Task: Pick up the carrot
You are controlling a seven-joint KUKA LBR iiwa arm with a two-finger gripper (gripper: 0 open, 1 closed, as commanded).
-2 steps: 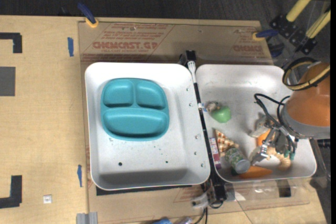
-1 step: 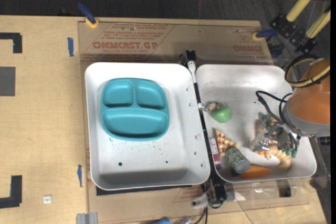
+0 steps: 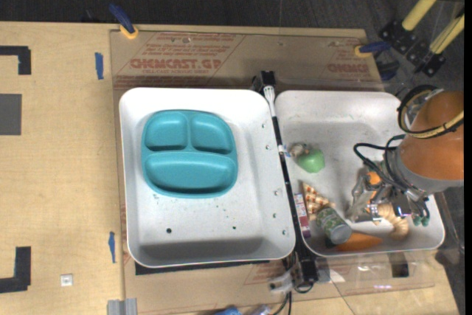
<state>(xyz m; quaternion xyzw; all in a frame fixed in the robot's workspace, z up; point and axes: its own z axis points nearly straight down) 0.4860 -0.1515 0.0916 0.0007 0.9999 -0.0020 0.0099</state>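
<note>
Metal fingertips of the gripper [image 3: 366, 209] are what we are reading first, and we cannot tell whether they are spread or closed: cabling and the wrist body are covering the gap. We are seeing nothing that is plainly held between them.

We are locating the carrot [image 3: 360, 240] just below the gripper, lying flat along the near wall of the right bin [image 3: 335, 105], with its tip pointing toward the left. It appears to be apart from the tool, resting on the bin floor.

We are noting clutter close around the target. A small can [image 3: 331, 224] is lying tilted just beside the carrot's left end, possibly touching it. A waffle cone [image 3: 315, 197] is lying just above the can, and a green pear-like fruit [image 3: 310, 159] is sitting farther up, well apart from the carrot. A pale, rounded item [image 3: 394, 226] is lying just right of the gripper; we cannot identify it.

We are judging the following risks:

- The gripper may close on the can or the pale item instead, because both are crowding the carrot.
- The carrot may roll or slide against the bin wall, because it is narrow, tapered and hard up against the rim.
- One finger may strike the near wall on descent, because little room is showing between carrot and wall.
- The arm [image 3: 435, 140] is hiding much of the working area from us.

The left bin [image 3: 195, 243] is holding a teal divided plate [image 3: 190, 153] and is playing no part.
</note>
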